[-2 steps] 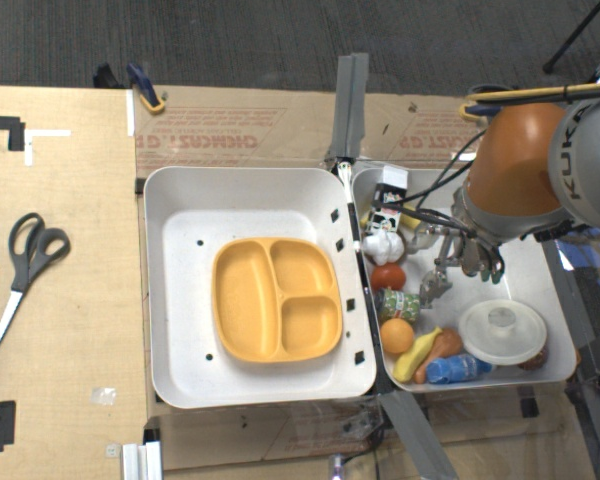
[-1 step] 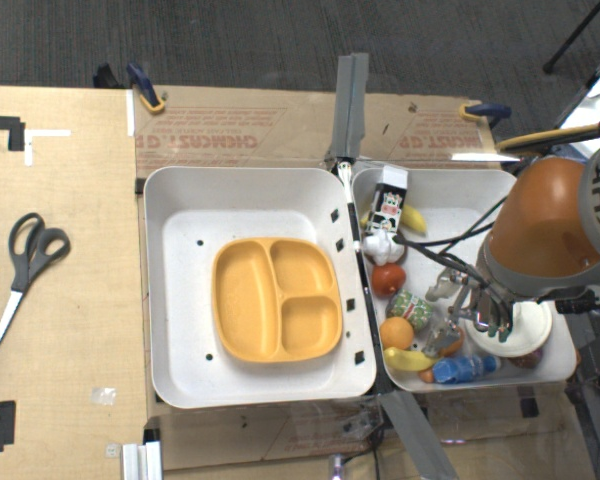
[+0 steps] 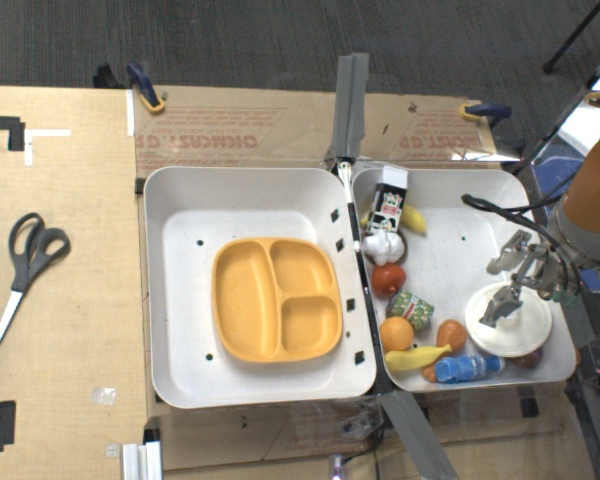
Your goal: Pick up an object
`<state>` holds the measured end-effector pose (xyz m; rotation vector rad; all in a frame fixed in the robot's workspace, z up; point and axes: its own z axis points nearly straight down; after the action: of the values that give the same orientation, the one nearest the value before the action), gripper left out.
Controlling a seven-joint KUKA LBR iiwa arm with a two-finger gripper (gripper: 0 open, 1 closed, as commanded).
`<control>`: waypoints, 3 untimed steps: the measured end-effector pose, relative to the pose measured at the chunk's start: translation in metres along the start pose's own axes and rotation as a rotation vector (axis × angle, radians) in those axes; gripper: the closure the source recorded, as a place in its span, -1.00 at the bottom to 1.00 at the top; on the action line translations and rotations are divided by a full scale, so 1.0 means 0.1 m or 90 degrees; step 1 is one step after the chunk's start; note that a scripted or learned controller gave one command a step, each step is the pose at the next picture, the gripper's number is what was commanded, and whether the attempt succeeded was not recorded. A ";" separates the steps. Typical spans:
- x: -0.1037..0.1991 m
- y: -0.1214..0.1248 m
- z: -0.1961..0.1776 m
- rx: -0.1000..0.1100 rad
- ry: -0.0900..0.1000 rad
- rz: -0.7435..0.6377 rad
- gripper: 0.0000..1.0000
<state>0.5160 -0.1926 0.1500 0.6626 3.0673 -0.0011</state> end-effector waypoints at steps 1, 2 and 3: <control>0.54 0.60 0.59 0.000 0.002 0.087 -1.00; 0.70 0.63 0.58 0.000 0.002 0.180 -1.00; 0.73 0.70 0.58 0.000 0.002 0.246 -1.00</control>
<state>0.4783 -0.0991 0.0916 1.2402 2.8853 0.0000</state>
